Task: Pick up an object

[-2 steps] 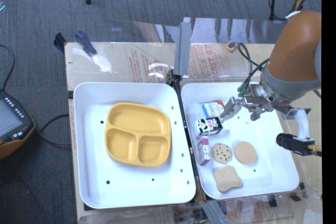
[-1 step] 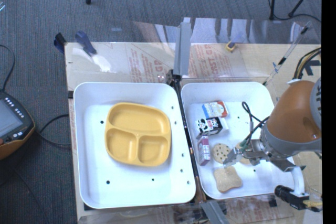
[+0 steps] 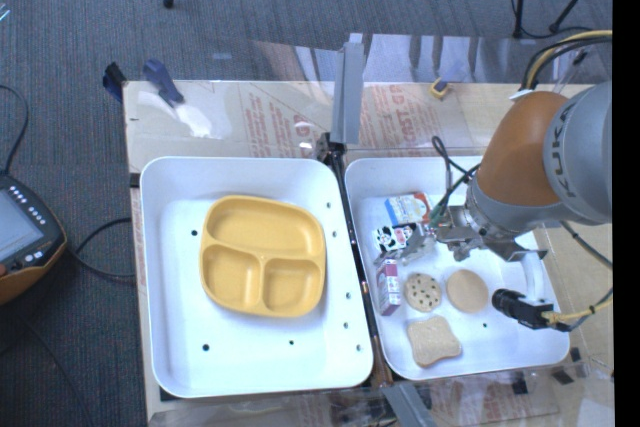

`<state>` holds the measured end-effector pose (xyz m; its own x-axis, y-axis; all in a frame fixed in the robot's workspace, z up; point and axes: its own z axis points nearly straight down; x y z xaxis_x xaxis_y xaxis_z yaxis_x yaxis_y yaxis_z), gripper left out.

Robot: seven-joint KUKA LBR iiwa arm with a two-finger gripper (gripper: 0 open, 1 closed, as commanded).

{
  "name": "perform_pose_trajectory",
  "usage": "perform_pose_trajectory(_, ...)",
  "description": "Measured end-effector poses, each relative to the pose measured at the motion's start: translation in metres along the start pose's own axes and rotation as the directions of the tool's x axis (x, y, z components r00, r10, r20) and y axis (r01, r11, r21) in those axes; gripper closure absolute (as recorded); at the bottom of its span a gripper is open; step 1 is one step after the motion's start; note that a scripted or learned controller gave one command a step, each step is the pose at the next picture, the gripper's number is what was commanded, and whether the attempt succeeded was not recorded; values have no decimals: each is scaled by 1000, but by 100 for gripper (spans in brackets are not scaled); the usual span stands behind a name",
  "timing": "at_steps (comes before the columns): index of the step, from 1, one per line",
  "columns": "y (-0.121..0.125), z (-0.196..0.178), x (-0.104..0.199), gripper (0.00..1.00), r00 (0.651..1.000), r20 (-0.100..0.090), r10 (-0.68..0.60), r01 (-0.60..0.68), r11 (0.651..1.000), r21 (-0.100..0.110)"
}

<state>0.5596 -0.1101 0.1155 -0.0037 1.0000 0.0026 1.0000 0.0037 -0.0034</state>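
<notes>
1. Far left, off the bench (image 3: 262, 120): a dark handheld screen unit (image 3: 18, 237) on the carpet, cable attached.

2. Bench, rear-left corner: a blue-handled tool (image 3: 160, 81) lying next to a white cloth (image 3: 197, 121).

3. Left bin (image 3: 180, 315): holds one item, a yellow divided plate (image 3: 265, 255) with three compartments. It lies flat, approx. centred, clear of all walls.

4. Between the bins, rear: a grey upright post (image 3: 348, 100).

5. Right bin (image 3: 500, 337): candidate pick objs. are grouped in the left half and front.
   - Purple carton (image 3: 388, 287): near the left wall, lying on its side.
   - Cow-print carton (image 3: 393, 238): just behind the purple carton.
   - Blue-and-orange carton (image 3: 407, 208): rearmost of the three, just beside the cow-print carton.
   - Choc-chip cookie (image 3: 423, 292): flat, just right of the purple carton.
   - Toast slice (image 3: 433, 340): flat, near the front wall, in front of the cookie.
   - Plain round biscuit (image 3: 467, 290): flat, right of the cookie, a small gap between them.

6. Gripper (image 3: 440, 235): low over the right bin, just right of the cow-print and blue-and-orange cartons, behind the cookie and biscuit. Whether it is apart or together: cannot tell. No obj. is seen held.

7. Arm (image 3: 545, 165): enters from the right, orange band above the wrist, over the bin's rear-right area.
</notes>
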Motion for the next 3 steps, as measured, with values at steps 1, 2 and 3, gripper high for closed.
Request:
perform_pose_trajectory(1,-47,25,1,0,1000,2,2,-2,1000,-8)
perform_pose_trajectory(2,-47,16,1,100,1000,-1,6,-6,1000,-6)
perform_pose_trajectory(3,-85,29,23,100,1000,0,6,-6,1000,1)
